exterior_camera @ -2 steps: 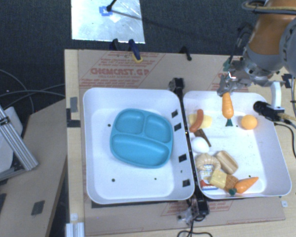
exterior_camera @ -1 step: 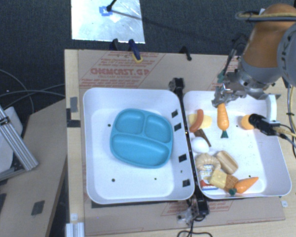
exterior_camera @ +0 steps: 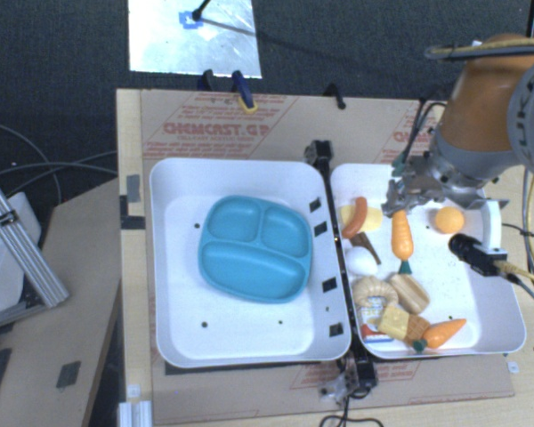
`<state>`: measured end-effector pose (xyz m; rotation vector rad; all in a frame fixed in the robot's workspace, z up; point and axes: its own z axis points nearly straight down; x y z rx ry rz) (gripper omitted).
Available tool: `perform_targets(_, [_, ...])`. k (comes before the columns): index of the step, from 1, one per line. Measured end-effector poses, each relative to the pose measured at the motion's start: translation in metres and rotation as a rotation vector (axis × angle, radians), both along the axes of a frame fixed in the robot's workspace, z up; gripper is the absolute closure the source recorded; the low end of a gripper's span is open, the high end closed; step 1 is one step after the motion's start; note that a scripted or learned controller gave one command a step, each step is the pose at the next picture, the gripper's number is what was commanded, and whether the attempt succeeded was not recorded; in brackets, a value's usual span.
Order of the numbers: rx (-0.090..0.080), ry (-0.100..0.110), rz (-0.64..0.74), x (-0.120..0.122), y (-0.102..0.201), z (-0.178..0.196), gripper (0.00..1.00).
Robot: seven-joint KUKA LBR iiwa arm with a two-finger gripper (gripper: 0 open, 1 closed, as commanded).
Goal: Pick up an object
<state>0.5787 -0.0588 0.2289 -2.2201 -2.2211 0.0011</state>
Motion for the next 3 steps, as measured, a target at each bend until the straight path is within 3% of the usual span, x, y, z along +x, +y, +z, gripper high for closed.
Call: perform_targets(3, [0.000, -0.002, 0.001, 0.001, 0.002, -0.003, 1.00])
